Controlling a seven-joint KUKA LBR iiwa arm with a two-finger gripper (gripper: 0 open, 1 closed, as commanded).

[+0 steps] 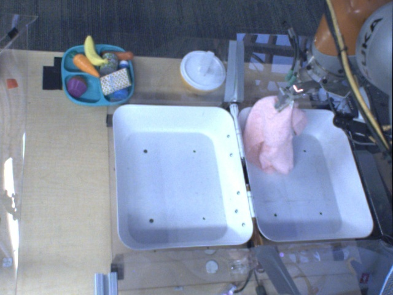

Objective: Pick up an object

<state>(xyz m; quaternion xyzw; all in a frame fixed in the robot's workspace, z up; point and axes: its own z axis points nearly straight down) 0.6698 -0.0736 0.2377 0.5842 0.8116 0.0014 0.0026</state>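
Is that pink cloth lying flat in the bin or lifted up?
Lifted: the pink cloth hangs bunched from the gripper pinching its top, over the right bin.

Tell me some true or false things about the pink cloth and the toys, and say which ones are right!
1. The pink cloth hangs from the pincer over the right bin. True.
2. The pink cloth lies flat in the left bin. False: it is over the right bin, near that bin's upper left part.
3. A blue tray with toy food sits on the bench beyond the left bin. True.
4. The toy banana is in the right bin. False: it is in the blue tray.
5. A white lid with a yellow rim rests inside the blue tray. False: it sits on the bench, apart from the tray.
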